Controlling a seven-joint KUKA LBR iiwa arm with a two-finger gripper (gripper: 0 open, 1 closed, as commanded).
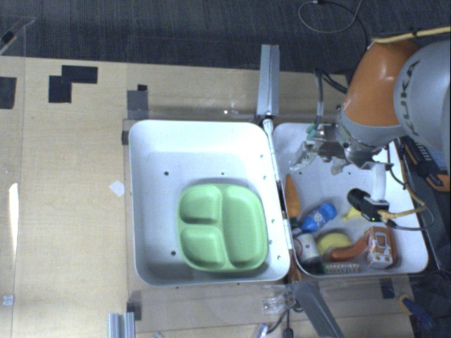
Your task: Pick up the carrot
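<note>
The carrot (291, 197) is a slim orange piece lying lengthwise against the left wall of the right bin (416, 259), about halfway down. My gripper (321, 153) hangs over the upper part of that bin, up and to the right of the carrot and apart from it. The grey wrist and its orange band cover much of it from above. Nothing shows in its grasp.
Just below and right of the carrot lie a blue bottle (318, 217), a small can (306, 246), a yellow fruit (333, 241), a red sausage (350, 251) and an orange carton (381, 248). The left bin (151, 160) holds a green divided plate (222, 226).
</note>
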